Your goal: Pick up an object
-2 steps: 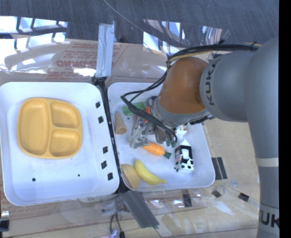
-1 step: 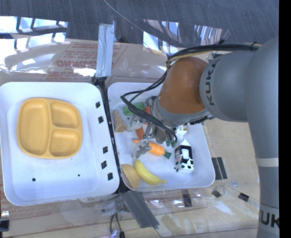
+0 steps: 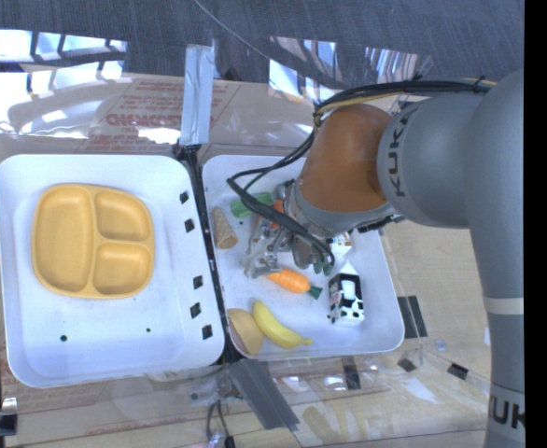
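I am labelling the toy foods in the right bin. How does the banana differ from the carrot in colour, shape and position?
The banana is yellow all over; the carrot is orange with a green end. The banana is curved and longer; the carrot is straighter, shorter and tapered. The banana lies near the bin's front edge, apart from the gripper; the carrot lies right beside the gripper, just below it in the view. Both lie flat in the right bin.

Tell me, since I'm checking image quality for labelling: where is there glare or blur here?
Camera view: bright glare on the shiny sheet behind the bins; the left bin is lit evenly, nearly washed out; the gripper is soft and cluttered, its detail hard to read; the banana and carrot are sharp.
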